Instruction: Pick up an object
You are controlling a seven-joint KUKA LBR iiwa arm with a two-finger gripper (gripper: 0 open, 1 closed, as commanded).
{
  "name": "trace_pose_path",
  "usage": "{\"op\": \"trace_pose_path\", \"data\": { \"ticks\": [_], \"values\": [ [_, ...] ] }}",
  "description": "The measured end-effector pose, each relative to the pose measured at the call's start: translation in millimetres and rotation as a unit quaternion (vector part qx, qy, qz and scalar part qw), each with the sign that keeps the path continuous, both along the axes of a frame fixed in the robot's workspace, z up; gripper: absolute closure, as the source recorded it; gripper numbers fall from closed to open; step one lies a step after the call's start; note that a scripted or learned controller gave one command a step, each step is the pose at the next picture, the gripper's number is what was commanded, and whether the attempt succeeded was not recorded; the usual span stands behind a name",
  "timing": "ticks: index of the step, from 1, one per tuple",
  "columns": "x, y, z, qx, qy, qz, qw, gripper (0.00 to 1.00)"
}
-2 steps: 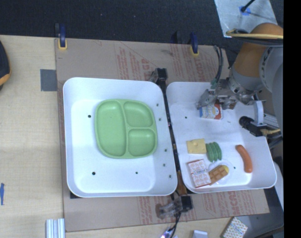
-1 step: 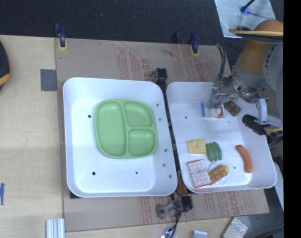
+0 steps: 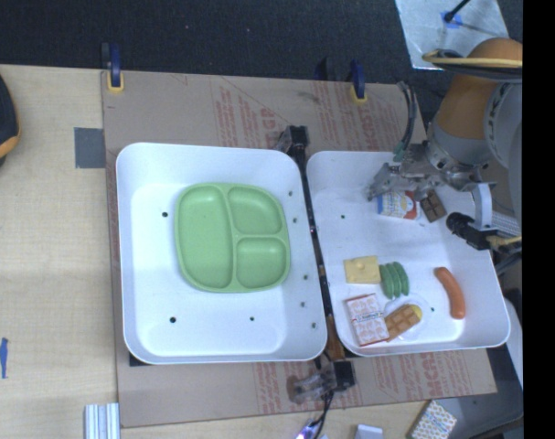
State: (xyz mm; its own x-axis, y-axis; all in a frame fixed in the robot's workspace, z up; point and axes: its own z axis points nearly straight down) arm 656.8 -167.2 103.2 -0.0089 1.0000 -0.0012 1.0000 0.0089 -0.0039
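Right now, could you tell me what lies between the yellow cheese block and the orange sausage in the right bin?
In the camera view, a green pea pod lies between the yellow cheese block and the orange sausage.

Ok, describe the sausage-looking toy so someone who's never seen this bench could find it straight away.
Start at the right-hand white bin, the one the arm reaches into. Along its right side, past the yellow cheese square and the green pickle-like piece, lies the sausage, apart from both. It is the only orange-red, smooth, elongated piece there.
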Motion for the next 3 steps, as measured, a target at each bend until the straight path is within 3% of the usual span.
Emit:
{"op": "trace_pose_path", "data": {
  "ticks": [1,2,3],
  "values": [
    [1,-40,-8,0.0077,0.001,-0.002,1.0,0.0],
    [-65,-45,45,0.0003,-0.001,-0.004,1.0,0.0],
    [2,-44,-11,0.0003,-0.003,-0.001,1.0,0.0]
  ]
}}
